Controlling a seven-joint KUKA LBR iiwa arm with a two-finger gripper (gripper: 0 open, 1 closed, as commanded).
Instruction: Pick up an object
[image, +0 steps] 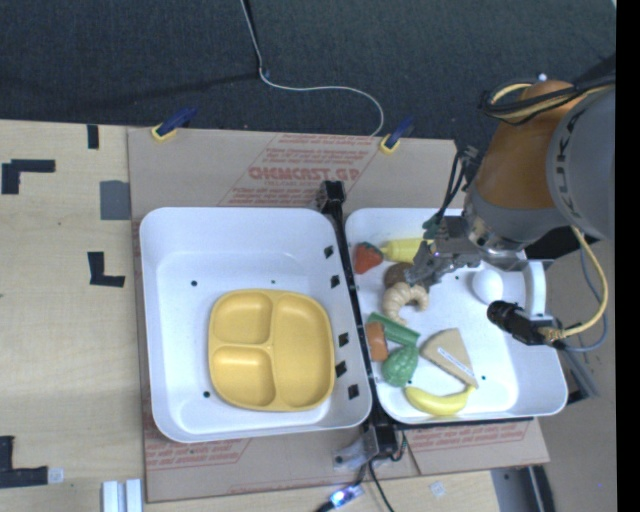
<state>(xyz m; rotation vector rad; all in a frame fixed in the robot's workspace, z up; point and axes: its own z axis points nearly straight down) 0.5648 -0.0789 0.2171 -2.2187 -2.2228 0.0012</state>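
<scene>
Gripper: the gripper (428, 262) hangs low in the right bin (535, 385), at its upper middle; whether it is open or closed I cannot tell from this slant.
Arm: the grey arm (590, 150) with its orange band (520, 150) reaches in from the right, above and right of the gripper.
Nearest things: a brown round piece (398, 274) lies just left of the gripper, perhaps touching it; a croissant (404, 297) sits just below it.
Further left: a yellow piece (402, 248) and a red-orange one (367, 258) lie up-left of the gripper, near the bin's dividing wall.
Right: a white rounded object (487, 285) lies just right of the gripper.
Below: a green vegetable (398, 345), an orange piece (377, 343), a tan wedge (450, 355) and a banana (437, 401) lie well below the gripper, toward the bin's near edge.
Left bin: the left bin (170, 300), well left of the gripper, holds a yellow divided plate (271, 350).
Worktop: cardboard (290, 170) lies under both bins on the wooden worktop (60, 330).
</scene>
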